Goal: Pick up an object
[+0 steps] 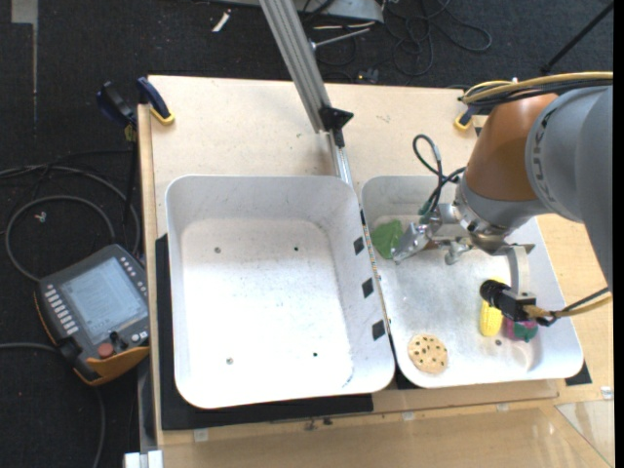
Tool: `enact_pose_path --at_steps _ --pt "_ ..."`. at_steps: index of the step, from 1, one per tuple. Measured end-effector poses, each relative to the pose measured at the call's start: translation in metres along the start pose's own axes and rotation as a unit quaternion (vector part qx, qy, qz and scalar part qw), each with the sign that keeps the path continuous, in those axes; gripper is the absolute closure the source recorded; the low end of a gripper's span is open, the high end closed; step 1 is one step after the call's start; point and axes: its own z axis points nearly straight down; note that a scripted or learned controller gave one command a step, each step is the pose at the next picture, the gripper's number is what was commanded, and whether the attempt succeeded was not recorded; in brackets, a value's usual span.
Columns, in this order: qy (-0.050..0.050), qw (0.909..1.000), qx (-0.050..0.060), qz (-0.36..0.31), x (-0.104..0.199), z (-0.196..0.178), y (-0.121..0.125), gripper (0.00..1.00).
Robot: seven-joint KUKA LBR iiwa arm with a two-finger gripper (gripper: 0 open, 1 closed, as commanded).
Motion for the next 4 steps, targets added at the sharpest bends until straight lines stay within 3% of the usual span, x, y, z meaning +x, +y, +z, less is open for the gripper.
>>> enact_pose_path --at_steps 1,2,3,4 --pt "-0.001 1.0 -0.003 0.0 0.0 -0.013 0.002 1.0" --pt "-0.001 1.0 -0.006 -0.002 0.003 -0.074 -0.004 1.0" --pt "-0.001 1.0 -0.005 -0.002 0.003 -0.098 -0.003 1.0" --pt "0.0 1.0 -0.003 -0.005 0.052 -0.091 0.005 1.0"
